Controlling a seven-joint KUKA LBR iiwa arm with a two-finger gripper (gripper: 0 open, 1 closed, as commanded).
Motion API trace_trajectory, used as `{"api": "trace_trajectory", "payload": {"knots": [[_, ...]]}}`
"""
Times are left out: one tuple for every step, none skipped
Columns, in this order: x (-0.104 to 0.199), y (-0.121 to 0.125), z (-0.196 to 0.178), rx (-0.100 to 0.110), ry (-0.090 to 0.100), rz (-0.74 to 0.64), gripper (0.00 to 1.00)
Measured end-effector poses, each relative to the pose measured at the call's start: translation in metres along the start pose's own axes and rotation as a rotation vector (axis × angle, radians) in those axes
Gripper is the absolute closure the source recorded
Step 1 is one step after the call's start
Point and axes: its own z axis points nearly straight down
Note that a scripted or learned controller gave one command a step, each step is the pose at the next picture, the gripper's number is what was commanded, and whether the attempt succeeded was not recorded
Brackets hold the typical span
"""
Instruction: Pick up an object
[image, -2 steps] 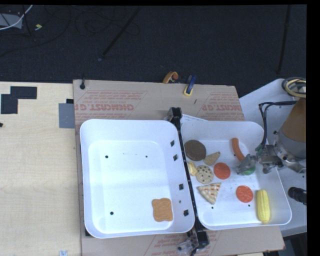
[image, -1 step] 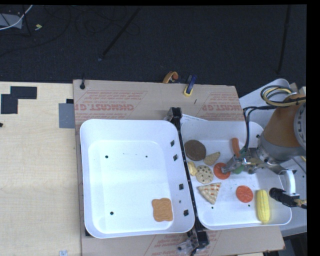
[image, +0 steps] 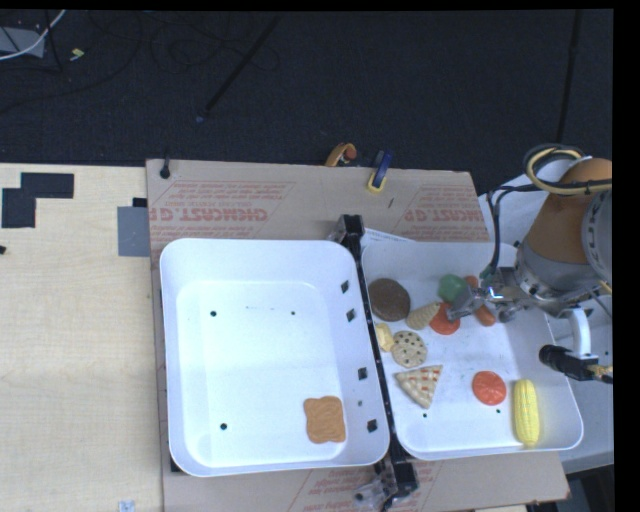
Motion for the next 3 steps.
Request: {"api": "trace_trajectory", "payload": {"knots": [[0.054, 0.039, 0.000, 0.000, 0.001, -0.004, 0.00], [0.051, 0.035, -0.010, 0.014, 0.001, -0.002, 1.00], [0.087, 0.039, -0.125, -0.005, 0.001, -0.002, 1.00]]}}
